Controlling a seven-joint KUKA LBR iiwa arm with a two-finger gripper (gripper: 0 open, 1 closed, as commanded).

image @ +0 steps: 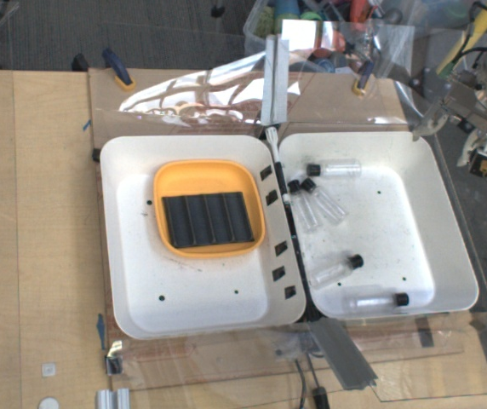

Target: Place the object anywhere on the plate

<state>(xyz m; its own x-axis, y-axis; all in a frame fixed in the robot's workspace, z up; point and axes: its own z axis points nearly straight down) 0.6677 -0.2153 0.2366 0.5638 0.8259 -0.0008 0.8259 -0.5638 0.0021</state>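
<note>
One look suggests task done. Lies flat on orange plate (169, 186), far left of gripper (472, 116): black ridged block (207, 219), centred, so unlikely to slide off. Hangs past right bin (448, 228) corner, clear of capped tubes (329, 207); cannot tell how open, nor whether holding something.

No text, label, brand or number can be read anywhere.

Single fixed camera above bench, looking down at slant; both shallow white plastic bins (133, 313) fully in frame, moderate distance.
</note>
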